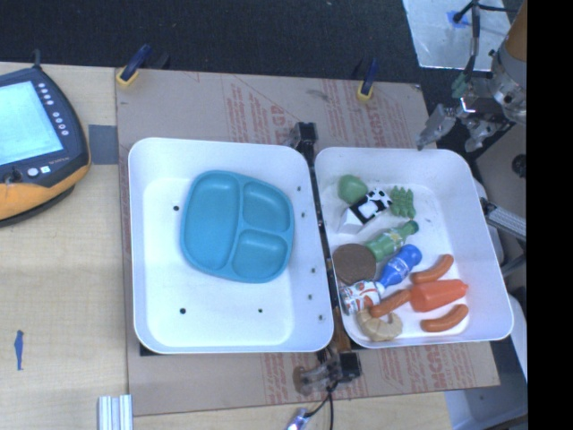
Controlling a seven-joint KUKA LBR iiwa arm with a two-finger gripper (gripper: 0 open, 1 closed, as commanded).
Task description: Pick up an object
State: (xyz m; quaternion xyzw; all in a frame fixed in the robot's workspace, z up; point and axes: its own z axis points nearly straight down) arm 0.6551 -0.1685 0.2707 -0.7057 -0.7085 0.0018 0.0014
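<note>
Light wooden surface (63, 276) with a brown cardboard sheet (224, 106) clamped on top, carrying two shallow white bins side by side. Left white bin (152, 321) holds one large blue plastic divided plate (237, 227), three compartments, lying flat near the bin centre. Right white bin (479, 231) holds a cluster of small toys: orange plastic carrot (439, 294) near the right-front, with red-orange sausage pieces just beside it, one above (436, 268) and one below (445, 319); blue bottle-shaped toy (400, 265) in the middle, touching a green bottle-shaped toy (394, 239); brown round disc (354, 262) at the bin's left wall; tan cookie-like piece (382, 328) at the front; green rounded toy (352, 188) and a black-and-white cow-patterned toy (371, 206) towards the back, a dark green leafy piece (401, 201) next to them. Orange-and-grey handheld control pendant with screen (36, 141) on the far left of the surface. End effector (461, 124) hovers above the back-right corner of the right bin, outside the toy cluster, touching nothing; whether it is released or clenched cannot be told.
</note>
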